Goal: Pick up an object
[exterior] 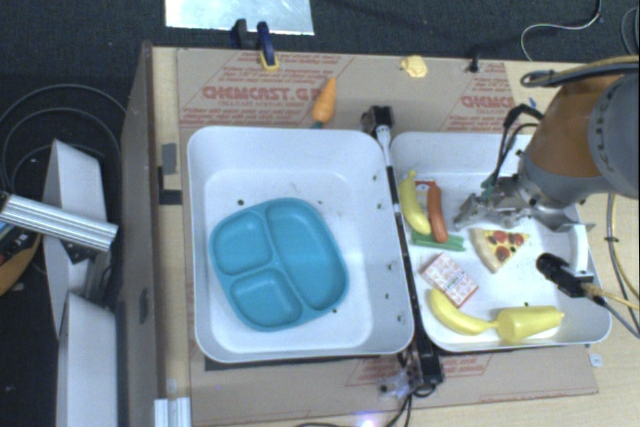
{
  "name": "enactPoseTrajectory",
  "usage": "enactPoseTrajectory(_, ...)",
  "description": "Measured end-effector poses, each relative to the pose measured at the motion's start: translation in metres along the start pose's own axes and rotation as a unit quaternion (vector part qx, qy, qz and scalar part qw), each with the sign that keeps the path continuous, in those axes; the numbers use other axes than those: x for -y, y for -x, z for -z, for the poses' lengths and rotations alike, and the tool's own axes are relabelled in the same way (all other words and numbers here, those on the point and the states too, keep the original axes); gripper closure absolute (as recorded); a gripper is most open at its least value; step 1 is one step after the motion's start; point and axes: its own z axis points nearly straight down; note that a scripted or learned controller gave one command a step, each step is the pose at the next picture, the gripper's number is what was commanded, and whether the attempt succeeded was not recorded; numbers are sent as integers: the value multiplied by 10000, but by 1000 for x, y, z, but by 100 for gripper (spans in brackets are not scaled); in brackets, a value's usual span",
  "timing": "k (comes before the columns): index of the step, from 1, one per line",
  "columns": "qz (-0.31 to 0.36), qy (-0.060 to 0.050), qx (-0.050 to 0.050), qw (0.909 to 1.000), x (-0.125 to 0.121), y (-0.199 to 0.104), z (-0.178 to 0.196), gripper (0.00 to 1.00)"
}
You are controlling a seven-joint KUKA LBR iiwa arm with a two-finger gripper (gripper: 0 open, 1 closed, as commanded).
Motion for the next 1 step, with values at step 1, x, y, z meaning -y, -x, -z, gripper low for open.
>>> enactPoseTrajectory(1,-2,-33,-32,10000,-89,52,5,0)
